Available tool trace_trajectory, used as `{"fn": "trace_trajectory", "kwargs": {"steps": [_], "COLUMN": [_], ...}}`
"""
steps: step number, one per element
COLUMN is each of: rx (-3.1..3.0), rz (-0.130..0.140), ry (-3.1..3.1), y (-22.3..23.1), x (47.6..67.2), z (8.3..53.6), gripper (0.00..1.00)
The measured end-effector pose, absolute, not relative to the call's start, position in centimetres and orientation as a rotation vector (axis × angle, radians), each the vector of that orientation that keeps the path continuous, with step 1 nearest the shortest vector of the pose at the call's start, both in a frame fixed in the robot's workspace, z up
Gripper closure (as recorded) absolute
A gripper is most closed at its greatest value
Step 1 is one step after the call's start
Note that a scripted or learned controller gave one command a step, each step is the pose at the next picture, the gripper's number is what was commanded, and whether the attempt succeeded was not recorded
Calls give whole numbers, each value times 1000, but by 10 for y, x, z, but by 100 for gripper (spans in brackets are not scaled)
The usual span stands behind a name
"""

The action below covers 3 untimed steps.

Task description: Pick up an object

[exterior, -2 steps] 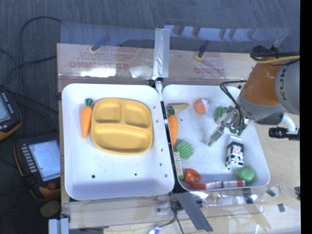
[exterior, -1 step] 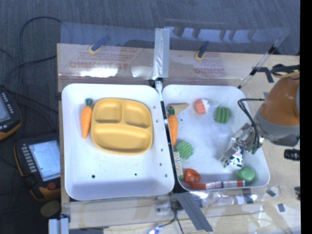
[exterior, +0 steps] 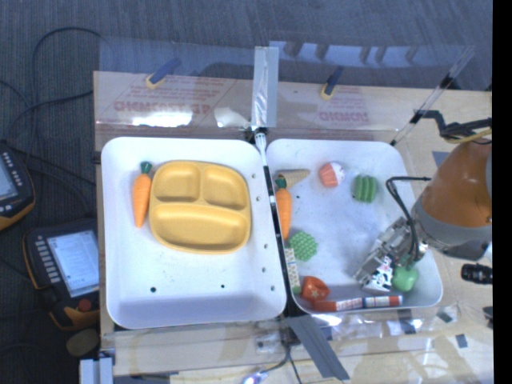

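Note:
My gripper (exterior: 381, 268) is down in the front right corner of the right bin (exterior: 352, 152), at the end of the grey arm with the orange band (exterior: 459, 187). A small green ball (exterior: 406, 279) lies right beside it, on its right, touching or nearly touching. Whether anything is held cannot be made out. A red and white marker (exterior: 358, 302) lies along the front wall, just left of the gripper. Further left are a red toy (exterior: 314, 287) and a bumpy green piece (exterior: 303, 246).
Also in the right bin are a carrot (exterior: 282, 209) against the left wall, an orange and white toy (exterior: 330, 174) and a dark green piece (exterior: 365, 188) at the back. The left bin (exterior: 192, 294) holds a yellow divided plate (exterior: 200, 206) and another carrot (exterior: 142, 197).

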<state>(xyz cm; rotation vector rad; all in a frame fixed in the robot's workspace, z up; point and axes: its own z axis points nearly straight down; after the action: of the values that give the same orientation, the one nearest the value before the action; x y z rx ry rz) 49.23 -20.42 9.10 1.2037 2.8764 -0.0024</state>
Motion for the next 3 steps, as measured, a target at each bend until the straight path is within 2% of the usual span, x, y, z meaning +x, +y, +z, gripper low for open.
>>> {"fn": "trace_trajectory", "kwargs": {"steps": [1,3], "rx": [1033,799], "rz": [18,21], "ry": [2952,3020], "y": [-214,-211], "x": [493,495], "z": [90,91], "gripper": [0,0]}}
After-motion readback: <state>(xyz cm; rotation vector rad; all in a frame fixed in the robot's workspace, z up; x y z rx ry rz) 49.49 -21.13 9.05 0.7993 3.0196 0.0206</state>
